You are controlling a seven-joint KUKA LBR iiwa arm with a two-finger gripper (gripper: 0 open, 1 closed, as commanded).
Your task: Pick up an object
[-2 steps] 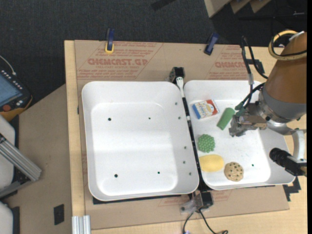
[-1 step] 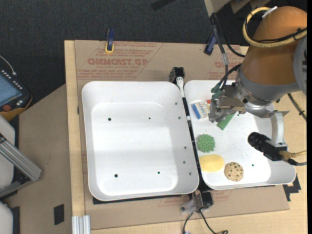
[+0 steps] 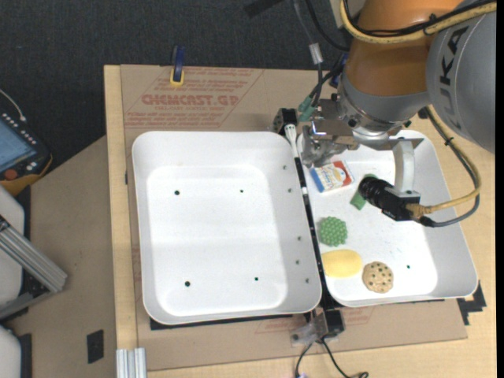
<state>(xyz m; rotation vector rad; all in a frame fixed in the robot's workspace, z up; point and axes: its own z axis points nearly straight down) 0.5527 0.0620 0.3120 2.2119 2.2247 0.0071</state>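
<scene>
From the camera view, looking down at a slant, two white bins sit side by side on a cardboard sheet (image 3: 197, 93). A blue clamp (image 3: 178, 65) is on the sheet's far edge at 12 o'clock from the left bin (image 3: 213, 235). The arm (image 3: 394, 53) comes in from 1 o'clock, and its orange band hangs above the far end of the right bin (image 3: 441, 250). The gripper (image 3: 316, 152) is low over that bin's 11 o'clock corner, close to the wall shared by the two bins. Whether it is released or clenched I cannot tell, because the wrist hides too much of it, and nothing can be seen held in it. The loose things all lie in the right bin. A small white, blue and red carton (image 3: 331, 177) lies just beside the gripper, at 5 o'clock from it. A small green block (image 3: 358, 201) lies at 4 o'clock from the carton, near the bin's middle. A bumpy green ball (image 3: 331, 230) sits against the shared wall at 9 o'clock in the bin. A flat yellow piece (image 3: 341, 263) lies just at 6 o'clock from the ball. A brown cookie (image 3: 378, 276) lies beside the yellow piece, at 4 o'clock from it and near the bin's front edge.
</scene>
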